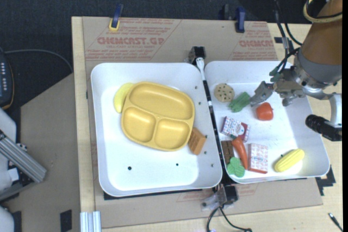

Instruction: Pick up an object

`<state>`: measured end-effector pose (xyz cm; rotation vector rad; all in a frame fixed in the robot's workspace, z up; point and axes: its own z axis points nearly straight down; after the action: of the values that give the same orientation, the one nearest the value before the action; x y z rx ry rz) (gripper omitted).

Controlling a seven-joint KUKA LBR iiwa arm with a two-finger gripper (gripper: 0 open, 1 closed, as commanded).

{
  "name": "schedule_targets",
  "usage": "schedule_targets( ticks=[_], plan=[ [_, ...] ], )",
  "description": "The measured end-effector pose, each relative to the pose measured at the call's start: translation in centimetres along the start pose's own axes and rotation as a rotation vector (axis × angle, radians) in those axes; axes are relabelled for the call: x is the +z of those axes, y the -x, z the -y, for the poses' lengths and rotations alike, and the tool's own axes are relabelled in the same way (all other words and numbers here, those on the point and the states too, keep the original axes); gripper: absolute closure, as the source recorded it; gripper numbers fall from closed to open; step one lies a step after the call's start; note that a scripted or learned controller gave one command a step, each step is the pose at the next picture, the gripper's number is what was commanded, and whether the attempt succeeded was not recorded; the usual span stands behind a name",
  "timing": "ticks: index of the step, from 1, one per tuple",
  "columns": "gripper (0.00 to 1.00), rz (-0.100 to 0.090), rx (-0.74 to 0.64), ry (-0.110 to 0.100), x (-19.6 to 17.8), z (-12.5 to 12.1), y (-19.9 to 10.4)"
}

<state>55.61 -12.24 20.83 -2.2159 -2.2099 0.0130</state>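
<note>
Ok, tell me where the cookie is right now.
The cookie lies in the right bin, near its upper left corner, just left of the green toy and above the red-and-white packet.

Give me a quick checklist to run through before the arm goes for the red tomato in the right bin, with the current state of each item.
1. Target in sight: ok. The red tomato lies unobstructed in the right bin.
2. Gripper near target: ok. The gripper sits just above and left of the tomato in the camera view.
3. Nothing held already: ok. No object shows between its fingers.
4. Neighbours clear of the target: ok. The green piece and the cookie lie apart from the tomato.
5. Height above the bin floor: cannot tell from this slanted view.
6. Gripper centred over the tomato: not ok. It is offset toward the green piece.
</note>
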Motion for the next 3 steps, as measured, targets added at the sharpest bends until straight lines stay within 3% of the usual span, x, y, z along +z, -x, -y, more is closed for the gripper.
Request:
schedule_targets(
  ticks=[1, 3],
  plan=[
    [0.00, 0.002, -0.003, 0.013, -0.7, -0.3, 0.0],
    [0.00, 0.001, -0.002, 0.007, 10.1, -0.8, -0.5]
  ],
)
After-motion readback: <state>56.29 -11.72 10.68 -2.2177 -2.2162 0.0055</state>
